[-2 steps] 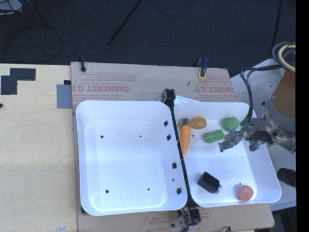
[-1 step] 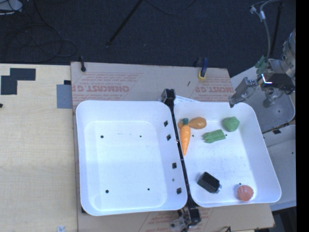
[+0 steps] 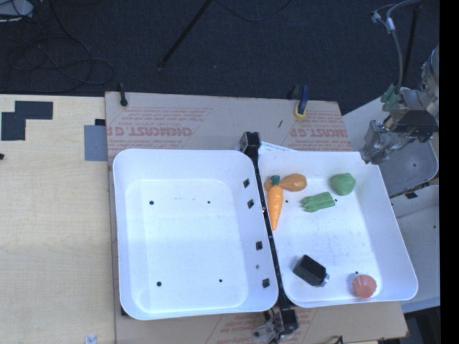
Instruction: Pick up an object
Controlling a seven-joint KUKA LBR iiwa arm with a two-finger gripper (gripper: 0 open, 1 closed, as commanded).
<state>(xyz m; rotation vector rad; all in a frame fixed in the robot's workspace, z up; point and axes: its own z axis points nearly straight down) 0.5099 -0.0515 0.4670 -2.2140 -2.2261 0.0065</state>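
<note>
Carrot (image 3: 275, 206) lies at the right bin's (image 3: 391, 213) left wall, untouched.
Gripper (image 3: 373, 151) hangs just off that bin's far right corner, touching nothing; how far it's spread, I can't tell.

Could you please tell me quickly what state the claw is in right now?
Claw: cannot be told; it sits past the right bin's far right rim, with nothing visibly held.

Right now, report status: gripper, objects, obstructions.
Gripper outside right bin, far corner. Carrot, black block, red ball untouched in bin. Nothing blocking.
</note>
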